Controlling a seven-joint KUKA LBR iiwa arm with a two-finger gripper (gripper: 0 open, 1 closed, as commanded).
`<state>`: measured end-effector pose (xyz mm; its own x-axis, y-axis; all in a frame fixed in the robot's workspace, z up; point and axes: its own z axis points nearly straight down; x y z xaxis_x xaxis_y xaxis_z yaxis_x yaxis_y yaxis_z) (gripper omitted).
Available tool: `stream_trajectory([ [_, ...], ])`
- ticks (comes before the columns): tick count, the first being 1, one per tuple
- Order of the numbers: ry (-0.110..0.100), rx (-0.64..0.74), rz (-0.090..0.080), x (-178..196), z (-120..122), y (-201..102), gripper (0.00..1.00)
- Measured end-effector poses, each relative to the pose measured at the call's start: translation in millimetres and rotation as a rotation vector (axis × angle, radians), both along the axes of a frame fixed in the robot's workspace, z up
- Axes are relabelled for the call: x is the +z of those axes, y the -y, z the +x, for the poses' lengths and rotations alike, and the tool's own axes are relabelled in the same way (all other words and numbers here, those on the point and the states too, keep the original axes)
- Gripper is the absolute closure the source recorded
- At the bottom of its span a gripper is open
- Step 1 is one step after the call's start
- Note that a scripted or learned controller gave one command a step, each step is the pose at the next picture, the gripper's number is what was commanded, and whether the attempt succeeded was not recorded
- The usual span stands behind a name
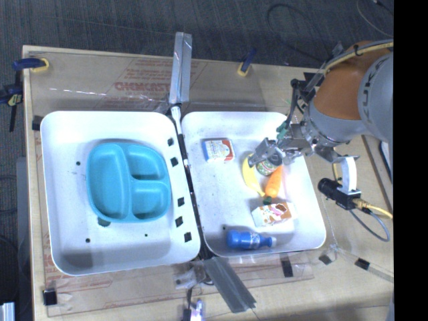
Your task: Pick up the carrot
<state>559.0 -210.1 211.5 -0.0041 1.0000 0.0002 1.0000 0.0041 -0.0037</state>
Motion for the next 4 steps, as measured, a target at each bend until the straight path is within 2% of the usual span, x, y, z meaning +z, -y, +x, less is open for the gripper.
stream_trajectory([
  [1, -0.002, 0.003, 0.0, 10, 0, 0, 1.0],
  [2, -0.002, 0.003, 0.0, 10, 0, 0, 0.0],
  [3, -0.001, 0.017, 0.0, 1, -11, 0, 0.0],
  [4, -0.001, 0.054, 0.001, -23, 7, -1, 0.0],
])
